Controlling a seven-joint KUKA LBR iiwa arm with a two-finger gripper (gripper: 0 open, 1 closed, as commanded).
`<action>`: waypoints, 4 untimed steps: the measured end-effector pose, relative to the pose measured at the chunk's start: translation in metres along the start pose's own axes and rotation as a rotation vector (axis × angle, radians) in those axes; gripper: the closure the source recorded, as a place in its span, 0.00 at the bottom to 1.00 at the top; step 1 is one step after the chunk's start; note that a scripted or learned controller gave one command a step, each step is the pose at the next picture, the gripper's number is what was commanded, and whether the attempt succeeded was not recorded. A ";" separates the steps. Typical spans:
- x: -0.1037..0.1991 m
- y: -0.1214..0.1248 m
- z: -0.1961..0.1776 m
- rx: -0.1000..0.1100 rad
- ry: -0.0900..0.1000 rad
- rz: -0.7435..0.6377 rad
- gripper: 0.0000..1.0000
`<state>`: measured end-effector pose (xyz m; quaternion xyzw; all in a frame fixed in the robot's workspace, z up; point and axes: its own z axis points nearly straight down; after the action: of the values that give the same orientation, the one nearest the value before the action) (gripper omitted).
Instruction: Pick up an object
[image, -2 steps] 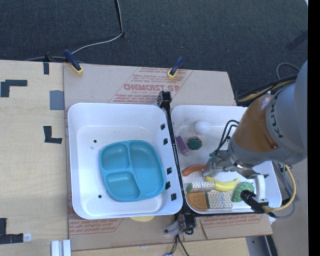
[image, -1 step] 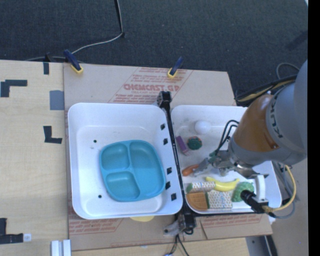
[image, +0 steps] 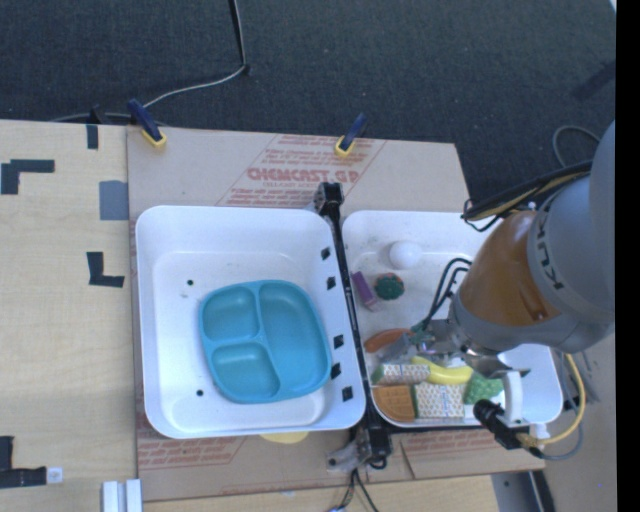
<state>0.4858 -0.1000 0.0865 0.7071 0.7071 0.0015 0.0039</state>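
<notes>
The right bin (image: 455, 232) holds several small items: a white ball (image: 405, 254), a dark green ball (image: 389, 287), a purple piece (image: 364, 290), an orange-brown piece (image: 385, 339), a yellow banana-like piece (image: 446, 373), a tan waffle-like block (image: 397, 402), a pale checked block (image: 438, 400) and a green piece (image: 487, 387). My gripper (image: 428, 345) hangs low over the front cluster, right above the yellow piece. The arm's bulk with its orange band (image: 510, 280) hides the fingers' stance.
The left bin (image: 170, 235) contains a blue three-compartment tray (image: 264, 338). A black divider (image: 340, 290) with clips separates the bins. Cardboard with clamps lies under both bins, and cables trail at the front right.
</notes>
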 end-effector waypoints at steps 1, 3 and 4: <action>-0.050 0.029 -0.025 0.008 0.003 0.000 0.00; -0.002 0.031 0.001 0.004 0.000 0.000 0.00; -0.005 0.098 0.001 0.002 0.001 -0.002 0.00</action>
<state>0.5840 -0.1048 0.0864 0.7066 0.7076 0.0013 0.0028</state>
